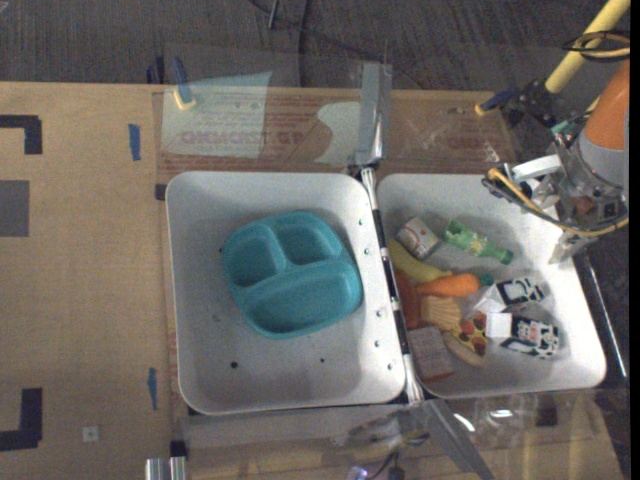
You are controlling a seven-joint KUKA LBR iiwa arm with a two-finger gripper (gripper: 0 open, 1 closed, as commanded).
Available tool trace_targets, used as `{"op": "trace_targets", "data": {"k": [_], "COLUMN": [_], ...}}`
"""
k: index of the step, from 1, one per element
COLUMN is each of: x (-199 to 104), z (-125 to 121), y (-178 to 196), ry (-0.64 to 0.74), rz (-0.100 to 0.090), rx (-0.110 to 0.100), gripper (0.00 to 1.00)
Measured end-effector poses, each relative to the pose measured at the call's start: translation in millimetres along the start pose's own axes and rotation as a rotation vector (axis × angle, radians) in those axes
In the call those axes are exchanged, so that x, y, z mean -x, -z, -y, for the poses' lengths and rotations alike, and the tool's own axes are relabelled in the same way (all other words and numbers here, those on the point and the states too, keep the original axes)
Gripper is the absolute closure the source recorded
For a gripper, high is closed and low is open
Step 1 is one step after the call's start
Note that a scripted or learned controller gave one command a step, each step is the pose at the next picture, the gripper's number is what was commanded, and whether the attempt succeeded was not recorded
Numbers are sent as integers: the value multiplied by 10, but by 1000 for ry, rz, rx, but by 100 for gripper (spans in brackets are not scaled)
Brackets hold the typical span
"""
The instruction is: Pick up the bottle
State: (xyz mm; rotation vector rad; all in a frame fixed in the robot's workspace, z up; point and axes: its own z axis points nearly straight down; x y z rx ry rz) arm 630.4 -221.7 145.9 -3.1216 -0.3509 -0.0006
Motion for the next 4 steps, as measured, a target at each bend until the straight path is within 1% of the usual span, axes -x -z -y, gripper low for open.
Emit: {"op": "trace_targets", "data": {"k": [1,2,3,4], "x": [-259,-301,-307,-307], "z": [83,297,300,302], "y": [-416,-582,-464,-466], "ry": [-20,-19,-15,-15], "rz": [0,0,1,2], "rx": [1,-1,0,0], "gripper": [0,0,100,0]}}
